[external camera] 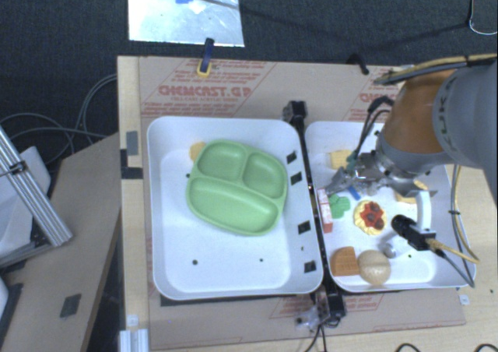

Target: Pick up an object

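My gripper (pixel 348 181) hangs low over the middle left of the right bin (pixel 443 269), with the grey arm coming in from the right. Just below its tip lies a small green toy (pixel 338 206). Beside that is a yellow round piece with red spots (pixel 370 216). A white and red packet (pixel 324 211) lies along the bin's left wall. A yellow chunk (pixel 339 158) sits at the back left, behind the gripper. Near the front lie a brown toast slice (pixel 345 262) and a beige bun (pixel 375 267). Nothing shows between the gripper's tips.
The left bin (pixel 175 265) holds a green divided plate (pixel 236 186), with a small yellow item (pixel 197 151) peeking out behind its back left rim. A black divider with clips (pixel 308 202) runs between the two bins. A pale piece (pixel 405 197) lies under the wrist.
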`<state>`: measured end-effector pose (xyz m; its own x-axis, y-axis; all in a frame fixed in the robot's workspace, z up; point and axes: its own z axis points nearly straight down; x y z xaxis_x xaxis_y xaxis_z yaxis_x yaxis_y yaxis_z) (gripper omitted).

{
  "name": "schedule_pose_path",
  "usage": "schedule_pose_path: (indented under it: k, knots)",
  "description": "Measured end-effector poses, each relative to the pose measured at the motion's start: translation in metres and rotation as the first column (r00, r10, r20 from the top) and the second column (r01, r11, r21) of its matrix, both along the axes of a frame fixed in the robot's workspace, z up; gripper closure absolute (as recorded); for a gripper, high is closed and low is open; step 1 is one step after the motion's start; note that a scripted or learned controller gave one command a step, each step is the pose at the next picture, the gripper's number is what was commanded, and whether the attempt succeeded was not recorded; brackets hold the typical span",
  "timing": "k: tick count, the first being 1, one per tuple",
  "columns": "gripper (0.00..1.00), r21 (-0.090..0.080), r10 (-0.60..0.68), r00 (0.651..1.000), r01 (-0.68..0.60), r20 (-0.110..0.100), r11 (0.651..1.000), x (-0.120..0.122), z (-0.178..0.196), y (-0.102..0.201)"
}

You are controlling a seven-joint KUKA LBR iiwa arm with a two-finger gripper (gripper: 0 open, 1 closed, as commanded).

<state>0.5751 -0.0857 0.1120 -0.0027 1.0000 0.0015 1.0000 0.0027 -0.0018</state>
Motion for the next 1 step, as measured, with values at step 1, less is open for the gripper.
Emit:
schedule_pose_path:
  k: [1]
  knots:
    - [0.0, -0.007, -0.004, 1.0, 0.004, 0.01, 1.0, 0.0032, -0.0223, -0.0031]
